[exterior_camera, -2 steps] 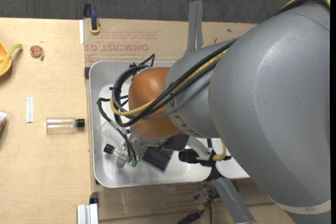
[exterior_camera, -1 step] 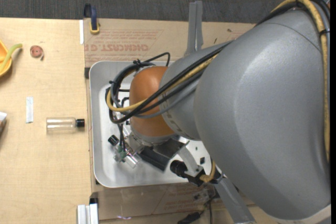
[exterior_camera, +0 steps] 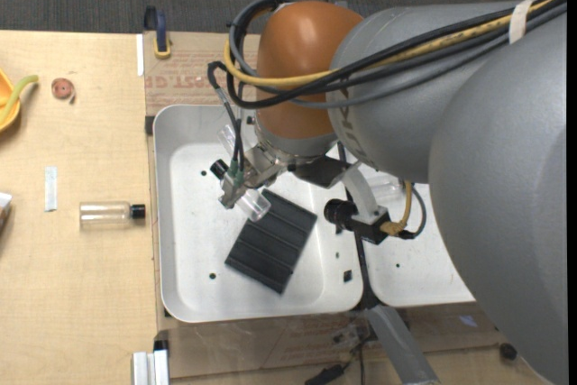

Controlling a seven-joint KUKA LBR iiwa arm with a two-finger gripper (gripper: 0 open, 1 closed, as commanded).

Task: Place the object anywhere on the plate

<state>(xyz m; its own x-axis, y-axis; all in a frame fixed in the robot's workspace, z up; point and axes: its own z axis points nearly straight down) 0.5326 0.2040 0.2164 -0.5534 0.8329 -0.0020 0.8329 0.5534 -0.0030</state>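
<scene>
We see the gripper (exterior_camera: 242, 192) hanging low over the left bin (exterior_camera: 185, 284), at the end of the grey arm (exterior_camera: 451, 104) with its orange band (exterior_camera: 302, 59) that reaches in from the right. Whether the gripper is open or shut we cannot tell, since the wrist and cables (exterior_camera: 236, 59) hide most of it.

Just below and to the right of the gripper lies a black ridged plate (exterior_camera: 270, 244), flat on the bin floor and turned at a slant. A small clear piece (exterior_camera: 256, 206) sits at the plate's upper left corner, right under the gripper tip; we cannot tell whether the gripper holds it, nor whether it rests on the plate or just beside it. A small dark bit (exterior_camera: 218, 169) lies on the bin floor near the gripper's left side.

The right bin (exterior_camera: 424, 279) is largely covered by the arm. On the wooden bench (exterior_camera: 81, 284) left of the bins we see a clear bottle with a black cap (exterior_camera: 110, 213) lying on its side, a small white strip (exterior_camera: 50, 189), a small round reddish thing (exterior_camera: 61, 88), and a yellow object (exterior_camera: 9, 99) at the left edge.
</scene>
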